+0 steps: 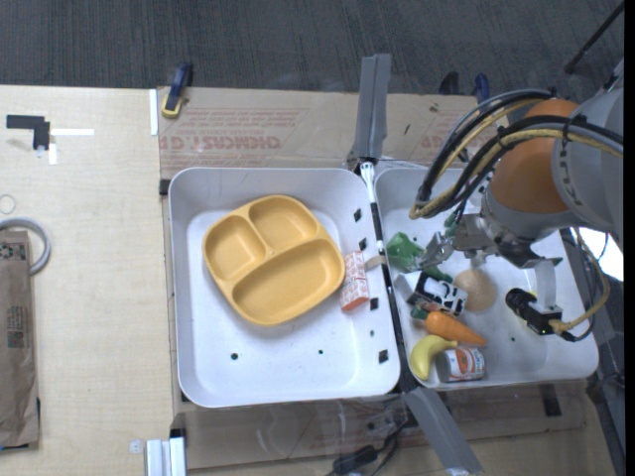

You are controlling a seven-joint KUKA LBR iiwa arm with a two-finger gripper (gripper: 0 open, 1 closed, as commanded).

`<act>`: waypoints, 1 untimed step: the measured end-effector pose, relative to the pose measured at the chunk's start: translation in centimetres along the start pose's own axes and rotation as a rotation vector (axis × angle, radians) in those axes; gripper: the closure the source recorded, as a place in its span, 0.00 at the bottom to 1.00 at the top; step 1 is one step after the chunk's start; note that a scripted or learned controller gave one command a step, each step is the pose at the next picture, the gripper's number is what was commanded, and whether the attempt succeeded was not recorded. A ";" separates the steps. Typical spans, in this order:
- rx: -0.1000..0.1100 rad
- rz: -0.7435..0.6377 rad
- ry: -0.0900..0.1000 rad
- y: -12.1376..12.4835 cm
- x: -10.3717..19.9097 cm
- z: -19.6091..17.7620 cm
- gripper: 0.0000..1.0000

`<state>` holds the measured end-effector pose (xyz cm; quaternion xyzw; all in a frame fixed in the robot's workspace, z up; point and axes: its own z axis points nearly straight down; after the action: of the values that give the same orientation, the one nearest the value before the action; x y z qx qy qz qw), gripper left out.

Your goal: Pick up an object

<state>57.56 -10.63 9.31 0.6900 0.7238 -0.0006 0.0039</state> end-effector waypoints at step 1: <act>0.012 0.195 0.004 -2.3 3.7 -9.5 0.00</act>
<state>55.04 -7.02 18.77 0.7572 0.6532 -0.0032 -0.0016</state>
